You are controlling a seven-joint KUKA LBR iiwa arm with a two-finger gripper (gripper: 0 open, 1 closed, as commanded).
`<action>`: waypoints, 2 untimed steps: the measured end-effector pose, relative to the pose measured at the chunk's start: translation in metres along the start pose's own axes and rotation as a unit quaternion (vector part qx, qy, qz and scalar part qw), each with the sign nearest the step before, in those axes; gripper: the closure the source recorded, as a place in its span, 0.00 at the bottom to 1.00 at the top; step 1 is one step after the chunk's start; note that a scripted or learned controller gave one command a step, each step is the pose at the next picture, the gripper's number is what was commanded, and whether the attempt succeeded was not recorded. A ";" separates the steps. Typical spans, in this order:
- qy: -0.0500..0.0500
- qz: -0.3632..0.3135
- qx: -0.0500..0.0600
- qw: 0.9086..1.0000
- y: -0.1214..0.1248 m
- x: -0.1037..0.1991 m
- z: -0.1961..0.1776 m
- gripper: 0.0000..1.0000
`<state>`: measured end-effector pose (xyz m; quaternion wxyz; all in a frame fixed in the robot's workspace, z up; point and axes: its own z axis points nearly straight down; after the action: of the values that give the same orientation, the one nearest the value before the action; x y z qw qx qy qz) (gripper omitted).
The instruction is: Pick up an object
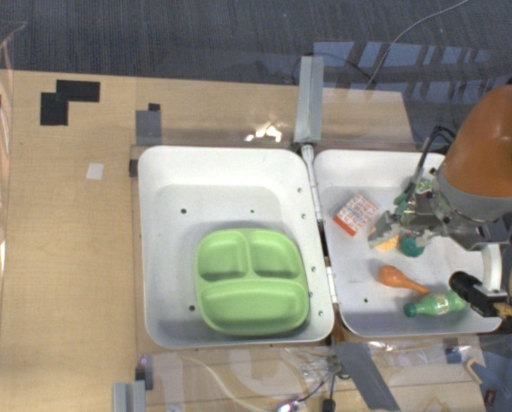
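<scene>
I see the gripper (395, 227) low inside the right bin (358, 303), and I cannot tell whether it is released or clenched: its metal parts blur together with the things beneath it. Touching it on the side nearest the camera lie a small pale yellow piece (382, 245) and a rounded teal object (411, 247), both partly hidden by the gripper, so I cannot say that either one is being held. Just beside the gripper, toward the left bin, sits a small flat box (356, 214) with an orange and white pattern, tilted like a diamond. Nearer the camera from the gripper lies a smooth orange object (399, 278), pear-shaped with a thin neck. Just past that, near the bin's front wall, a glossy green bottle (436, 305) lies on its side.

The arm (489, 157) comes in from the right, with a broad rounded orange band over a grey wrist.

Well apart from the gripper, in the left bin (165, 230), rests a matte light green tray (251, 281) with rounded corners, two small compartments and one wide one. Both bins are shallow white plastic with rounded corners, and they stand side by side on a pale wood-toned counter (67, 256).
</scene>
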<state>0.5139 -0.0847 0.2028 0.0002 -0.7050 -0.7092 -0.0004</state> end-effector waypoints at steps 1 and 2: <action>-0.001 -0.088 -0.006 0.996 0.018 -0.013 0.114 0.00; 0.000 -0.033 -0.007 0.999 0.066 -0.009 0.114 0.00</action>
<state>0.5795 -0.0929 0.0887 -0.0050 -0.6814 -0.7319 -0.0049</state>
